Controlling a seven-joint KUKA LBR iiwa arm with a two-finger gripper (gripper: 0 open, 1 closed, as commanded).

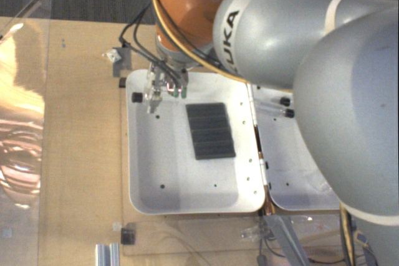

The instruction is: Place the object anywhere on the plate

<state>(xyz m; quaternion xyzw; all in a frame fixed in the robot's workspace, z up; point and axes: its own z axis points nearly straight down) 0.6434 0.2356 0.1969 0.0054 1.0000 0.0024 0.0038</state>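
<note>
A dark grey ribbed rectangular plate (211,131) lies flat in the middle of the left white bin (143,190), a little toward its right side. My gripper (163,93) hangs over the bin's back left corner, to the left of the plate and apart from it. A small green and red spot shows at the gripper's right side. The arm's orange band and grey wrist hide what is right under the gripper, and I make out no separate object between the gripper and the bin floor.
The right bin (293,187) is largely covered by the grey arm. A small black block (128,235) sits on the wooden bench in front of the left bin. A grey bracket (120,63) stands at the bin's back left.
</note>
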